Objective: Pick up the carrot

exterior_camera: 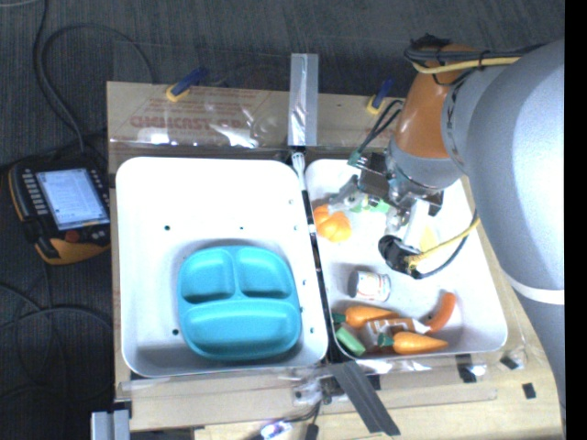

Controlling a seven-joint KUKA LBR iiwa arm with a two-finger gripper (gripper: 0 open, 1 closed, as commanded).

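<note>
We find the arm (514, 136) reaching in from the right over the far end of the right bin (491, 324), with the gripper (390, 195) low above a small orange piece (332, 225) and a bit of green (367, 204) by the bin's left wall. Whether the claw is wide or narrow we cannot tell, since the wrist hides it, and nothing visibly sits in it. The carrot (367, 315) we judge to be the orange tapered piece at the near end of the same bin, well apart from the gripper; a second carrot-like piece (417, 342) lies just beside it, a reddish curved piece (442, 308) to their right, a green item (348, 340) against the near-left corner, and a small white can (371, 286) between this pile and the gripper. To do the step well, we would lift first, carry across above the can, and come down over the middle of the carrot with the claw set across its narrow width, not along it. The pile is crowded, so we should choose the piece with the most free space on both flanks and descend straight, lest a neighbour be pinched or pushed against the wall. In the left bin, the blue tray (240, 301) plays no part.
</note>
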